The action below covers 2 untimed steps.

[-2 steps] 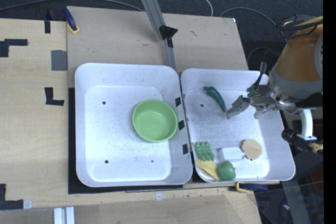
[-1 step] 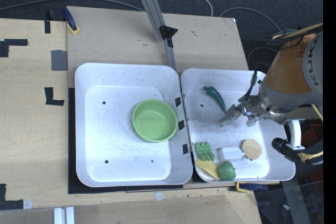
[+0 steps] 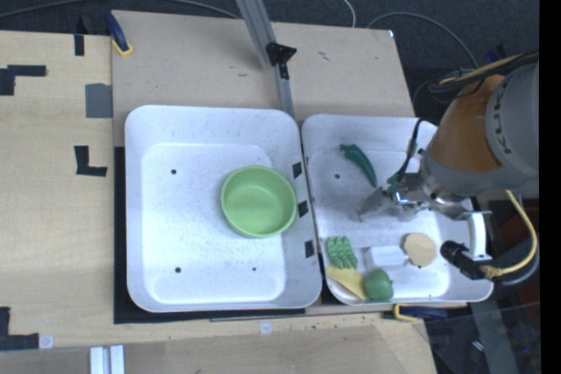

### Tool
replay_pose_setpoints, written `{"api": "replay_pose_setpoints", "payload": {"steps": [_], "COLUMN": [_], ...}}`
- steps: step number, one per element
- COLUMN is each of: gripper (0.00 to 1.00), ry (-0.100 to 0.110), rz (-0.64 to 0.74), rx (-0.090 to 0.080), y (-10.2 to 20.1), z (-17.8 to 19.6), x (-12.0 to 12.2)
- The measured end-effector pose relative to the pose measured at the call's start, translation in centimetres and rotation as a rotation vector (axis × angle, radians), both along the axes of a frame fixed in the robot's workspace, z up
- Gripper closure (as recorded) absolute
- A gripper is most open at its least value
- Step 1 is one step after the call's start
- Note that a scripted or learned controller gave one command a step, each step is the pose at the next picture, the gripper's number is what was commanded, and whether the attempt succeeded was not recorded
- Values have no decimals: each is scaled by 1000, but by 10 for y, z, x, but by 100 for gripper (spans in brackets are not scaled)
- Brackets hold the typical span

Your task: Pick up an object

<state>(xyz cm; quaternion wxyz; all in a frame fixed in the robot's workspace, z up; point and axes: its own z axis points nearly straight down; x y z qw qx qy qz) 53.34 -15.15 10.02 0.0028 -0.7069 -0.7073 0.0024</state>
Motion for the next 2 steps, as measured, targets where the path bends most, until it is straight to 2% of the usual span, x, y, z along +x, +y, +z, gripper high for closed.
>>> {"api": "replay_pose_setpoints", "payload": {"steps": [1,2], "gripper": [100,100], "ry": [-3,-11], "rz": [1,0], "rx": [0,-2], "y": [1,-4], "z": [13,74], "x": [1,-2]}}
